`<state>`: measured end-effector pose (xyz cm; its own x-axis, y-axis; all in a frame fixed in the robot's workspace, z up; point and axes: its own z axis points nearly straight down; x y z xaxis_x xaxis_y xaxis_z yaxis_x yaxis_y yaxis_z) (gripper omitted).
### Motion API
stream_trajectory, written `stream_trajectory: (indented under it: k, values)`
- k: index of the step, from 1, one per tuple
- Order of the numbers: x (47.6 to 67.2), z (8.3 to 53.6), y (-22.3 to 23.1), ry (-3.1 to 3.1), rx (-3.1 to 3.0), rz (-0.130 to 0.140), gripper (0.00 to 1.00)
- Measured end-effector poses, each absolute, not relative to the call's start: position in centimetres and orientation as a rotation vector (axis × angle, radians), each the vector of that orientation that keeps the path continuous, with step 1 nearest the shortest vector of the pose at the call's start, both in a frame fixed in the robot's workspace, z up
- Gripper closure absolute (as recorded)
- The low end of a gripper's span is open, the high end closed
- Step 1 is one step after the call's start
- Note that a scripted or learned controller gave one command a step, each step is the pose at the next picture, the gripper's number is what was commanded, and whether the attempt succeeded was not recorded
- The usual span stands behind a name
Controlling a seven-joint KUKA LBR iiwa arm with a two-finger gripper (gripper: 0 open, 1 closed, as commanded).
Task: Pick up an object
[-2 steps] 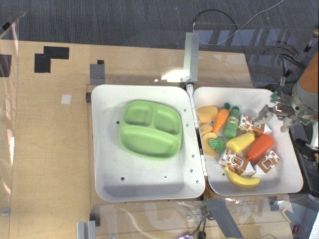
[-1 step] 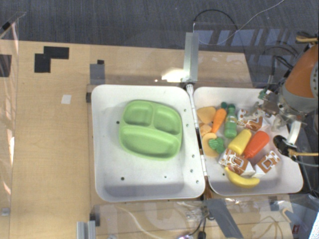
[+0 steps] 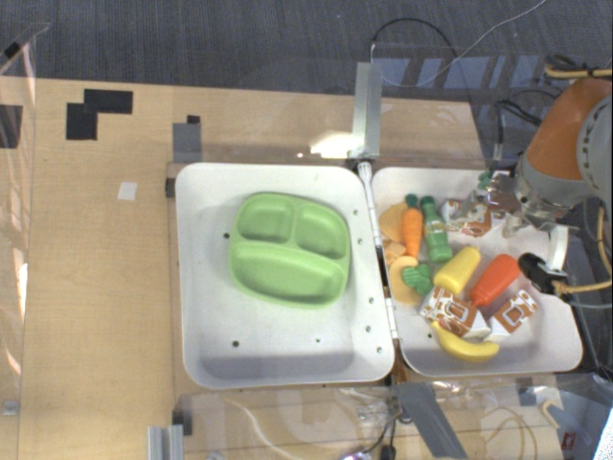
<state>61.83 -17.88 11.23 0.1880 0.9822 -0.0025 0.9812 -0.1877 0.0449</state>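
Orange carrot [image 3: 411, 230] and banana [image 3: 466, 344] lie in the right bin [image 3: 563, 349] — nothing lifted yet, it seems; the claw [image 3: 500, 202] hangs over its far side, open or closed I cannot tell.

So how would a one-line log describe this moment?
gripper: over right bin, far side | grasp: unconfirmed | contents: carrot, banana, packets | left bin: green plate

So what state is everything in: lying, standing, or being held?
green plate, lying flat, right way up, in the left bin
carrot, lying down in the right bin
green bottle, lying on its side beside the carrot
banana, lying flat near the bin's front wall
tool, hovering above the right bin's far side
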Motion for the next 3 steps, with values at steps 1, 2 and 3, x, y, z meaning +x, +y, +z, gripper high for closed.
stream_trajectory:
  k: [1, 2, 3]
  values:
    - [62.1, 12.6, -17.7, 1.984, 2.383, 0.048, 1.0]
    - [62.1, 12.5, -17.7, 1.985, 2.383, 0.047, 0.0]
    - [64.3, 11.0, -17.2, 2.004, 2.419, -0.009, 0.0]
